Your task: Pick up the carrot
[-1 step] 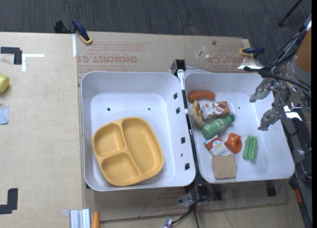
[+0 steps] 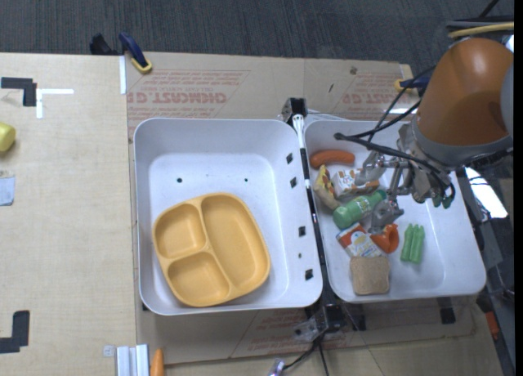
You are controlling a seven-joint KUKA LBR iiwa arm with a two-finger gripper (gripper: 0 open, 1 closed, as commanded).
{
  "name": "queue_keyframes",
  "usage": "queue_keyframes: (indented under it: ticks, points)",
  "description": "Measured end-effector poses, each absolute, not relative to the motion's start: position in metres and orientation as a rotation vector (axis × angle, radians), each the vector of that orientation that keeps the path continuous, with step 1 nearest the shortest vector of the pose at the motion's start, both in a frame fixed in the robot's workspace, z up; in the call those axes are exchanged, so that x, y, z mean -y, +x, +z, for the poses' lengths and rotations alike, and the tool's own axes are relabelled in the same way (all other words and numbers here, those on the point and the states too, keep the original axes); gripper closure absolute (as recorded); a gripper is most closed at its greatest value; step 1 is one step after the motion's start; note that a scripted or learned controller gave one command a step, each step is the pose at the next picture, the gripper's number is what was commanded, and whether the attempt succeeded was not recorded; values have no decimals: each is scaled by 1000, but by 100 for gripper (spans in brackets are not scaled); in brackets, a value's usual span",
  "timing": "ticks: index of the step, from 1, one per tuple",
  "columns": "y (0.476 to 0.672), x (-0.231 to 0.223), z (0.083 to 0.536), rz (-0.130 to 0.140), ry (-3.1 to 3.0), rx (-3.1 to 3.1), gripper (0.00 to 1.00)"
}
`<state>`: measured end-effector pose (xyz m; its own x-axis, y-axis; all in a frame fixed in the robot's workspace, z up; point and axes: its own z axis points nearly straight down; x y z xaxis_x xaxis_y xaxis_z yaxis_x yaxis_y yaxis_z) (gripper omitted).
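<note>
We start with the arm (image 2: pixel 470 92), grey with its orange band, reaching in from the right over the right bin (image 2: pixel 458 280). The left bin (image 2: pixel 212 141) holds just a yellow divided plate (image 2: pixel 211 248). The right bin is cluttered: a slice of bread (image 2: pixel 369 275) near the front, a green bottle (image 2: pixel 357 207), a green pod-like piece (image 2: pixel 413 243), a printed packet (image 2: pixel 335 182), a sausage-like orange piece (image 2: pixel 331 157) at the back.

The gripper (image 2: pixel 382 221) hangs low over the middle of the pile, just above the carrot (image 2: pixel 387 238) (we take the small orange-red piece beside the bread to be it; partly covered, hard to be sure). We can't tell how wide the gripper is or whether it has anything.

Handling, our guess: a toy carrot, light, stiff, smooth plastic, so likely a bit slippery. Best taken across its thicker middle, squeezing the short axis. The bottle and a red-and-white wrapper (image 2: pixel 354 241) sit touching or just beside it, so a clean grab looks tight.
</note>
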<state>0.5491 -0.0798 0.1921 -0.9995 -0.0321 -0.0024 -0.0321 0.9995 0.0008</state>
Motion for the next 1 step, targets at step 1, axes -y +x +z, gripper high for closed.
queue_keyframes:
  ticks: [1]
  points:
    - [500, 1, 192, 0, 161, -3136, 0]
